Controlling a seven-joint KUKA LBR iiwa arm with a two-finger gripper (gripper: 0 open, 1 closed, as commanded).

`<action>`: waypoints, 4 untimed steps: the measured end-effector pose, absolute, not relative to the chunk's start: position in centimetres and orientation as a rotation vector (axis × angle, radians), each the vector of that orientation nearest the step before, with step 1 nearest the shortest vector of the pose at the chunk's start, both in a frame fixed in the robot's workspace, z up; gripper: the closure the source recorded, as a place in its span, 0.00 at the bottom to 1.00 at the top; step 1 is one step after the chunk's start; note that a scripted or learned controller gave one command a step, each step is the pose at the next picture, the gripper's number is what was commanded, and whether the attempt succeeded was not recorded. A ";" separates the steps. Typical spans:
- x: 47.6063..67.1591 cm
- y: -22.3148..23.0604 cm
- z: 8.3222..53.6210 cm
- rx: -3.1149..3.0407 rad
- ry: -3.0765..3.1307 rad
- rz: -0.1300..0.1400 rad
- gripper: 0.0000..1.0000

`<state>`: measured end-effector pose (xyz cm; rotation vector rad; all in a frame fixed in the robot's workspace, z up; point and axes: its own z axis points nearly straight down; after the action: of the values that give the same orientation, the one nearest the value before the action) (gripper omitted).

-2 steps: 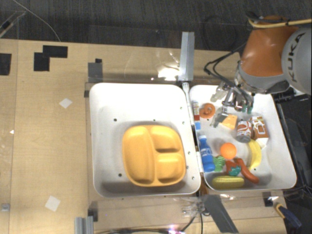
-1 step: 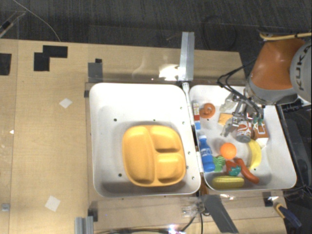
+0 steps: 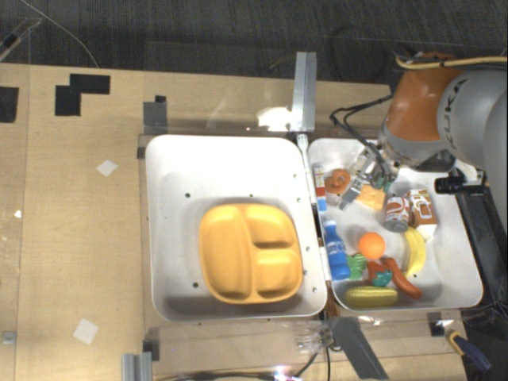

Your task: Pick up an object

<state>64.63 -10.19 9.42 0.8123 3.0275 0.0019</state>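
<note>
Bench (image 3: pixel 71 236): pale wood surface carrying two shallow white bins side by side.
Left bin (image 3: pixel 171 165): the larger tray; it holds one thing.
Right bin (image 3: pixel 464 268): crowded with small objects, the arm entering over its upper right corner.
Arm (image 3: pixel 468 117): grey, with an orange band above the wrist, slanting down and left into the right bin.
Yellow tray (image 3: pixel 250 252): three-compartment dish lying flat in the lower middle of the left bin.
Gripper (image 3: pixel 359 182): low in the upper left part of the right bin, tip between the orange toy and the yellow block; whether it is wide or narrow cannot be told, and nothing is seen held.
Banana (image 3: pixel 415 251): near the right wall, below the can.
Blue bottle (image 3: pixel 335 251): along the left wall.
Corn (image 3: pixel 371 296): at the bottom edge.
Can (image 3: pixel 394 211): beside a brown carton.
Orange ball (image 3: pixel 371 245): centre, just right of the bottle.
Yellow block (image 3: pixel 371 198): touching or just beside the gripper.
Orange toy (image 3: pixel 337 181): just left of the gripper.
</note>
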 end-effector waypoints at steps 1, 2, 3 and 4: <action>64.8 -10.1 10.3 0.804 3.027 0.001 1.00; 61.8 -10.3 18.1 1.592 2.702 0.003 1.00; 58.1 -13.8 11.8 1.593 2.712 -0.004 1.00; 54.5 -15.9 10.6 1.949 2.468 0.000 1.00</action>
<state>54.46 -15.91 10.59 1.9491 2.4677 0.0004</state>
